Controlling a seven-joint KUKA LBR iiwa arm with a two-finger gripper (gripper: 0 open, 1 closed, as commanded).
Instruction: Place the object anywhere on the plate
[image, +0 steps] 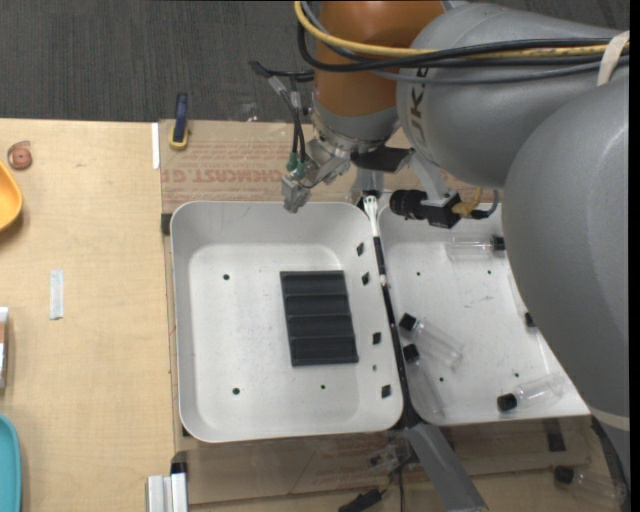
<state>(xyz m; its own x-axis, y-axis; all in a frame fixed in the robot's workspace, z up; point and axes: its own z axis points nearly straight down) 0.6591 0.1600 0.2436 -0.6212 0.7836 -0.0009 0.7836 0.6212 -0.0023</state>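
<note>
A black ribbed rectangular plate (319, 318) lies flat in the middle of the left white bin (205, 330). My gripper (297, 194) hangs over the far rim of that bin, well behind the plate, with its tip pointing down and left. Nothing can be made out at its tip. In the right bin (470, 300) lie clear tube-like objects with black caps: one (432, 340) near the bin's left side, one (528, 393) at the front right, and one (470, 246) at the back. The arm's grey body covers the right bin's far right part.
A cardboard sheet (230, 160) lies behind the bins with a blue-handled clamp (180, 120) on it. The wooden bench (80, 300) to the left bears an orange dish edge (6, 205) and a small clear strip (57, 295). Black clips line the divide between the bins.
</note>
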